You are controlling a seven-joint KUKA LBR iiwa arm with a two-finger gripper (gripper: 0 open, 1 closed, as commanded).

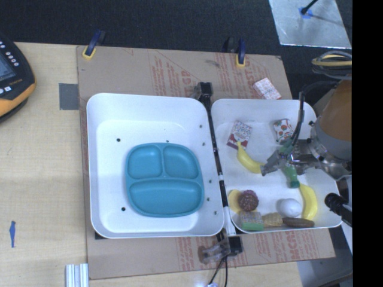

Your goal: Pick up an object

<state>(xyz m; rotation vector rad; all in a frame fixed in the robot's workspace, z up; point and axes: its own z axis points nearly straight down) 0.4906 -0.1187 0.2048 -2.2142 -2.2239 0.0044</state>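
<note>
The right bin (263, 109) holds several small items. A yellow banana (248, 160) lies near its middle, with a red and white packet (239, 134) just behind it. A small red and white box (282, 129) sits further right. My gripper (280, 164) hangs low over the bin's right half, just right of that banana. A small green piece (292, 178) lies right under it. A second banana (309, 201), a white egg (290, 208) and a dark red ball (248, 200) lie along the front. I see nothing clearly held.
The left bin (105, 118) holds a blue divided plate (164, 179). A green item (251, 221) and a brown stick (297, 222) rest at the right bin's front wall. A loose packet (266, 88) lies on the cardboard behind. A yellow device (12, 76) sits far left.
</note>
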